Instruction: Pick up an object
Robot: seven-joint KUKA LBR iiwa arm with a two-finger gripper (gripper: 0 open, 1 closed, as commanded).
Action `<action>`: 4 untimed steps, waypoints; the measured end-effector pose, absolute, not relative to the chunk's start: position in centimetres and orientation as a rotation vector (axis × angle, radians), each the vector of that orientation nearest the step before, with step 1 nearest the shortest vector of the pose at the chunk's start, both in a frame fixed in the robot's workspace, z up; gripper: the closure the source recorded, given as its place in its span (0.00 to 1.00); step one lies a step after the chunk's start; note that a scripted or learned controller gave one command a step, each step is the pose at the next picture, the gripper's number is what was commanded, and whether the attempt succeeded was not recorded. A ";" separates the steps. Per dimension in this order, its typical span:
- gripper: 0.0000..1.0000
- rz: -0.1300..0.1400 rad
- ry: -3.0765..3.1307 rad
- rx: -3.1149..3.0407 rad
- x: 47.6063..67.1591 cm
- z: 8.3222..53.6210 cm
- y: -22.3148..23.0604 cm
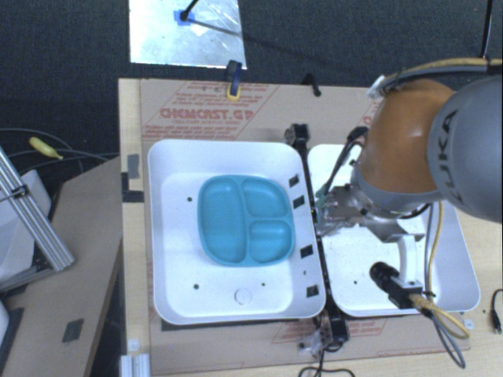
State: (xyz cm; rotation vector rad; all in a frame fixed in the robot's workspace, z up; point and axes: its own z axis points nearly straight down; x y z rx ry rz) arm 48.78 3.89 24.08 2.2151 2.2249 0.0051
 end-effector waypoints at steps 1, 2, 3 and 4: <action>1.00 0.002 2.237 2.211 48.6 21.5 12.5; 1.00 0.009 2.215 2.220 49.6 27.2 8.3; 1.00 0.030 2.221 2.207 48.8 45.0 10.0; 1.00 0.002 2.229 2.215 48.6 41.7 12.5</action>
